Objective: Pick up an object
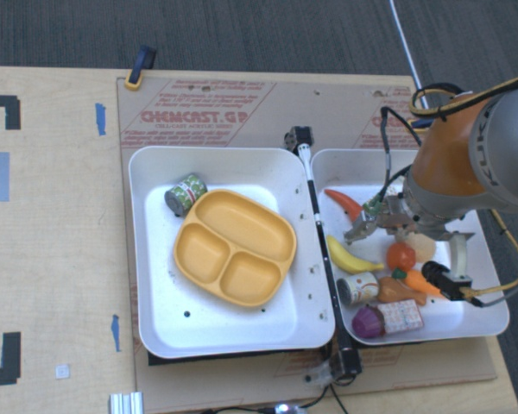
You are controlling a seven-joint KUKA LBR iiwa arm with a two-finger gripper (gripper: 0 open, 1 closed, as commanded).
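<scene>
The arm reaches down into the right bin (492, 317), and the gripper (373, 218) hangs low over the toys there. Nothing looks lifted yet — the picking up is not done, as far as I can see. From here I cannot tell if the tool is clenched or loose.

The closest toys are a red pepper (344, 202) and a yellow banana (352, 259), both lying flat in the bin — small, smooth and curved. A tomato (401, 255) sits nearby too.

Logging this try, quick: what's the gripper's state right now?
Gripper: over the right bin, near the banana; whether it is open or closed cannot be told, and nothing shows in its grasp.
</scene>
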